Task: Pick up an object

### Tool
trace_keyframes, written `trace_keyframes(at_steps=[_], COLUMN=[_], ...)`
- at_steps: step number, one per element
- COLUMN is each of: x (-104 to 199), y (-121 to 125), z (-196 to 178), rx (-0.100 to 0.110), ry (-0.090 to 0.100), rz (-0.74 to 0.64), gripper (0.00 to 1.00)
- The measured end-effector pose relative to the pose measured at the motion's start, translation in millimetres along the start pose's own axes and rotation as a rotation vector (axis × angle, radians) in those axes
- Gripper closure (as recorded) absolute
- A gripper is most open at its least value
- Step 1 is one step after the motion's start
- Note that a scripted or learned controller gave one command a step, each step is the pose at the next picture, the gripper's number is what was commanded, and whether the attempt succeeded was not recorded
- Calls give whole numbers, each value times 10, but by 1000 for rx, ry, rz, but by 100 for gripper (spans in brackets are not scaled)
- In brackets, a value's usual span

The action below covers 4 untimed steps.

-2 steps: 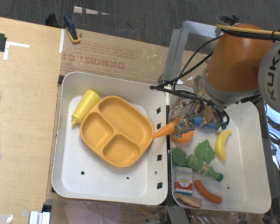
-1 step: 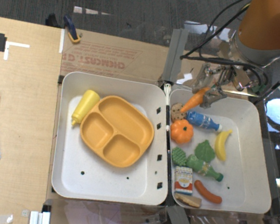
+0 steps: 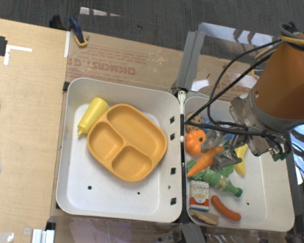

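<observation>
Toys like the carrot (image 3: 210, 155) are piled in the right bin (image 3: 263, 216), the gripper (image 3: 223, 158) is hung over them, its grip cannot be told, and nothing is seen lifted yet.

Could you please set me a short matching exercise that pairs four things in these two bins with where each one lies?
Things:
1. divided yellow tray
2. yellow bottle
3. red sausage
4. small carton

Places:
A. near front of right bin, right of the carton
B. middle of left bin
C. right bin, close to its left wall, below the carrot
D. left bin, against the tray's left edge

Pairs: 1-B, 2-D, 3-A, 4-C
</observation>
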<state>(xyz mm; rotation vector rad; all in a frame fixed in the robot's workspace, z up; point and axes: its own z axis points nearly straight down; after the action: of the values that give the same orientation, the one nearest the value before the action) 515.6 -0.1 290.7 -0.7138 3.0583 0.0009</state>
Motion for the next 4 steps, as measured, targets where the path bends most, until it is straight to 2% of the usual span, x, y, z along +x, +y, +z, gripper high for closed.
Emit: trace_keyframes(at_steps=[1, 2, 3, 4], x=[308, 307, 351, 98], y=[-244, -243, -907, -1000], z=[975, 974, 1869, 1973], rx=[0, 0, 4, 3], ry=[0, 0, -6, -4], rz=[37, 36, 75, 25], gripper=[100, 0, 0, 0])
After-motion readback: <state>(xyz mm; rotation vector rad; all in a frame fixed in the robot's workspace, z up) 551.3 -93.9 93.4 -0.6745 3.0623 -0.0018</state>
